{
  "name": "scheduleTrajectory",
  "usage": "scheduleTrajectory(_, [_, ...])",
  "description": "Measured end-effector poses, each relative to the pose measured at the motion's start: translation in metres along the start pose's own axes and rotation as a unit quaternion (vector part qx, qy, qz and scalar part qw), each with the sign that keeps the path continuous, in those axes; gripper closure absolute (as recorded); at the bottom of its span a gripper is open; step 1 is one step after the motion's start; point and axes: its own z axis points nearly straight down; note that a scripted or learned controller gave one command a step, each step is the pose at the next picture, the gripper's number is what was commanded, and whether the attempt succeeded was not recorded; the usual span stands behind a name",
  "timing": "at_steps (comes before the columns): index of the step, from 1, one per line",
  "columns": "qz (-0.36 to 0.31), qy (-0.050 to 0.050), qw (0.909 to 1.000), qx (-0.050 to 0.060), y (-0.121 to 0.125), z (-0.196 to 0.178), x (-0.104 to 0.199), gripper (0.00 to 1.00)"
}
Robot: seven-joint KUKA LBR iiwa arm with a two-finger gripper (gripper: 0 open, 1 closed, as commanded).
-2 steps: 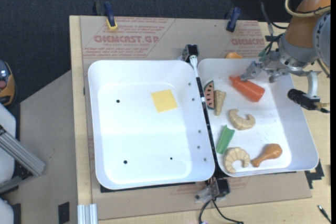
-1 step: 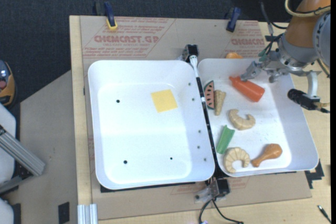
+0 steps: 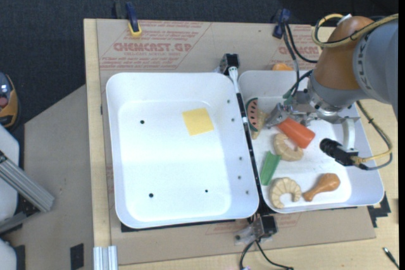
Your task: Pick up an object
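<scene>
- Arm (image 3: 357,66) is reaching in from the right, its orange-banded wrist hanging over the right bin (image 3: 367,190).
- Gripper (image 3: 286,116) is sitting low over the upper-left part of that bin; grip state: cannot tell from this angle.
- Orange carrot-like piece (image 3: 296,132) is lying just below the gripper, touching or nearly touching it; whether it is held cannot be told.
- Pale pastry piece (image 3: 288,147) is resting directly under the carrot piece, against it.
- Watermelon slice (image 3: 254,114) is lying to the gripper's left, against the bin wall.
- Green pepper-like strip (image 3: 269,168) is lying further below, slightly left of the gripper.
- Croissant (image 3: 285,190) and drumstick (image 3: 322,186) are lying well below the gripper, near the bin's front edge.
- Yellow square (image 3: 198,121) is lying alone in the left bin (image 3: 126,92), well to the gripper's left.
</scene>
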Motion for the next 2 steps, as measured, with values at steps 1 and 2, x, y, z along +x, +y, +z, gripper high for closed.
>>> scheduleTrajectory(1, [0.003, -0.003, 1.0000, -0.004, 0.002, -0.011, -0.005, 1.00])
scheduleTrajectory(2, [-0.002, -0.002, 0.9999, -0.013, 0.035, -0.188, 0.071, 1.00])
